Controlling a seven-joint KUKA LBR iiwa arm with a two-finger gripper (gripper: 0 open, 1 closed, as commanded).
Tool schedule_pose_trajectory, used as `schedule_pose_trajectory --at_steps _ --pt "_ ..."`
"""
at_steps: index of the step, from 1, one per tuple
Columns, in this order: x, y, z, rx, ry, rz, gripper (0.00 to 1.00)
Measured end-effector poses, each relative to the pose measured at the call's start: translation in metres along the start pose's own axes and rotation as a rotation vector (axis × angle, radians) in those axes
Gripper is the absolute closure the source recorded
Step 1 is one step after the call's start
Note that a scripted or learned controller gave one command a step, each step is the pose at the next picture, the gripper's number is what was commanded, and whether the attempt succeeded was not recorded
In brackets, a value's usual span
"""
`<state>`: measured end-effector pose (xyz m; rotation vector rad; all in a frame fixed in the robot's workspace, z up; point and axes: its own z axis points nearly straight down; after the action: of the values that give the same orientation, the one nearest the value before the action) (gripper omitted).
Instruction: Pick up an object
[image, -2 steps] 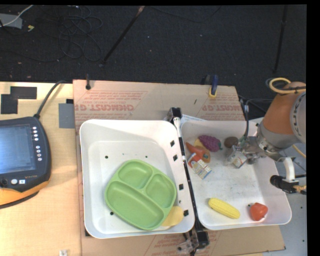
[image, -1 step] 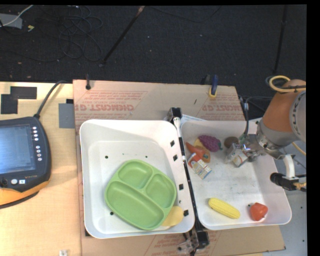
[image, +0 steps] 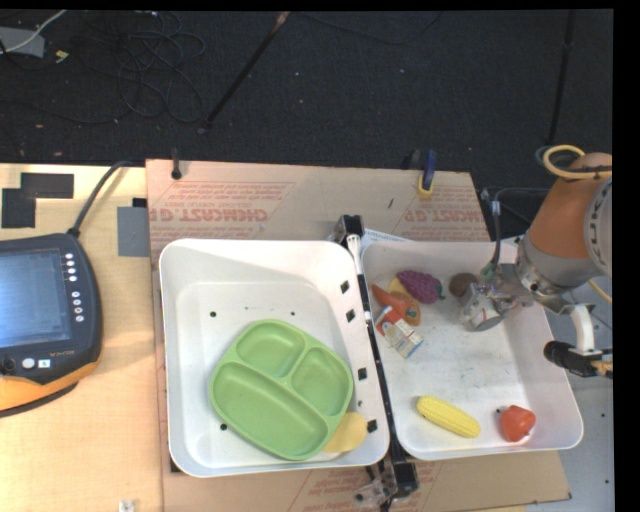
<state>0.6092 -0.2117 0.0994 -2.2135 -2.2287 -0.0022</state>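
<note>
Grey-and-orange arm (image: 570, 225) reaches from right; two-finger gripper (image: 481, 310) low in right white bin (image: 555, 425), finger state unclear. Small brown round object (image: 462, 285) just beside it.

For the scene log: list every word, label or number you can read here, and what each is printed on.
"CHEMCRZT" or near it, red, upside down: cardboard sheet, left of middle. Letters uncertain.
The same print, top right of the cardboard sheet: blurred, unreadable.
Small carton in the right bin: print too small.
Pendant screen: nothing legible.

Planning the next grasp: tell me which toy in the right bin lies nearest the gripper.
The small brown round piece by the back wall, just left of the gripper. The purple toy lies further left; the yellow corn and red piece lie by the front wall.
</note>
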Motion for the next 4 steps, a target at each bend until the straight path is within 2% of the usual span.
schedule_pose_trajectory --at_steps 1,2,3,4 --pt "0.0 0.0 0.0 0.001 0.0 -0.001 0.0" --pt "-0.001 -0.001 0.012 0.003 -0.001 0.001 0.0" --pt "-0.001 -0.015 0.011 0.002 -0.001 0.006 0.0" --pt "0.05 0.037 0.012 0.001 0.001 0.002 0.0"
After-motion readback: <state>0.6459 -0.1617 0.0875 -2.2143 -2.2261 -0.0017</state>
